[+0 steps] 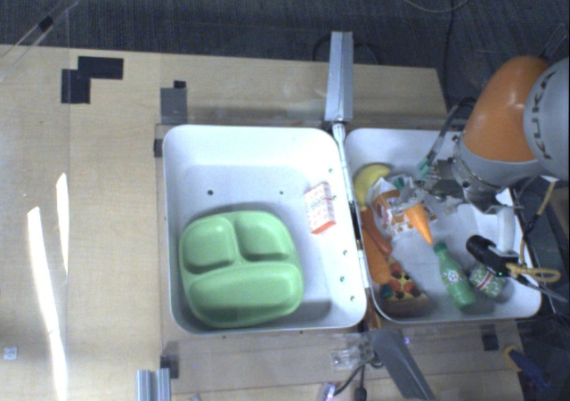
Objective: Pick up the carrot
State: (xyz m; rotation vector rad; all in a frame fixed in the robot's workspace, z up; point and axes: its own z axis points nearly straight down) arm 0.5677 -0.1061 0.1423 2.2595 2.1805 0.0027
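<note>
The carrot is an orange tapered piece lying in the right bin, near its middle, against a crinkled orange-and-white snack bag. My gripper hangs low over the bin's back half, just above and to the right of the carrot's upper end. Nothing can be seen held in it. The grey arm with its orange band reaches in from the right.
Also in the right bin are a yellow fruit, a green bottle, a small can and a dark packet. The left bin holds a green divided tray and a small red-and-white carton.
</note>
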